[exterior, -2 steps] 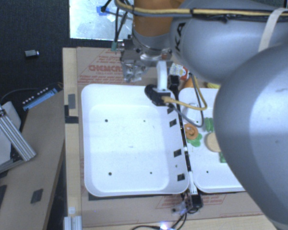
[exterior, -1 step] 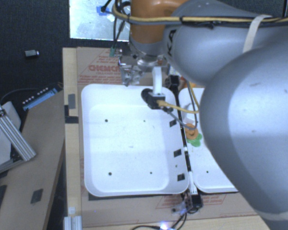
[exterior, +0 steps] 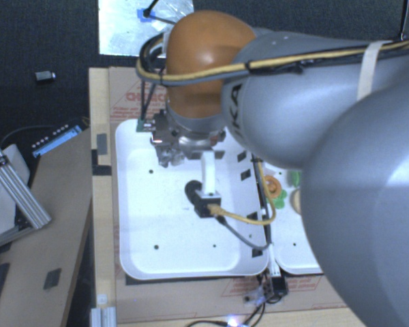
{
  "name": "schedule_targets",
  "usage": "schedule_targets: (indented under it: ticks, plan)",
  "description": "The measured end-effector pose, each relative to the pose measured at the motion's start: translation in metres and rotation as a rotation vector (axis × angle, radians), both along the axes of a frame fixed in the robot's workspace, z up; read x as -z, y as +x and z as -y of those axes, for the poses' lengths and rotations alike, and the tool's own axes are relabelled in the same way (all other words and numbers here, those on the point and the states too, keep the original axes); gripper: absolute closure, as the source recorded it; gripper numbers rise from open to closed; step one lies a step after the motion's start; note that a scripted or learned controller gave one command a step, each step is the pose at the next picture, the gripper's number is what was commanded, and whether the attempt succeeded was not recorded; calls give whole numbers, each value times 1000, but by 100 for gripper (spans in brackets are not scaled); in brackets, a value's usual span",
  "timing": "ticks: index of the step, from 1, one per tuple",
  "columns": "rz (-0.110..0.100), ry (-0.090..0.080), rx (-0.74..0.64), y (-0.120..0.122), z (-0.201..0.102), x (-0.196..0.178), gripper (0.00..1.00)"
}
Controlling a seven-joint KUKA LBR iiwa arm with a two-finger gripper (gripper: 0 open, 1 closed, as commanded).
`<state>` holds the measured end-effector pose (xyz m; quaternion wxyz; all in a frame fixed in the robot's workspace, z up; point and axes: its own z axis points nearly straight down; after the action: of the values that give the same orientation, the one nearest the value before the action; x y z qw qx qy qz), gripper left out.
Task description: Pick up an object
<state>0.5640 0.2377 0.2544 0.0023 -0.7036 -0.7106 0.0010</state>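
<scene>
My gripper [exterior: 169, 155] hangs low over the back left part of the left bin [exterior: 157, 251], under the orange band of the wrist. Nothing shows between it and the white bin floor. In the right bin [exterior: 296, 264], just past the divider, I see an orange ring-like object [exterior: 271, 184], a green piece [exterior: 280, 198] below it, another green bit [exterior: 294, 178] and a tan object [exterior: 296, 200]. The grey arm hides the rest of the right bin.
The arm's large grey body covers the right side of the view. A yellow cable [exterior: 249, 218] loops across the divider between the bins. Cardboard [exterior: 123, 101] borders the left bin, with a wooden bench [exterior: 48, 237] to its left.
</scene>
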Motion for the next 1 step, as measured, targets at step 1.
schedule_targets:
  ticks: [1]
  plan:
    - [16, 2, 4, 45, 4, -74, 100]
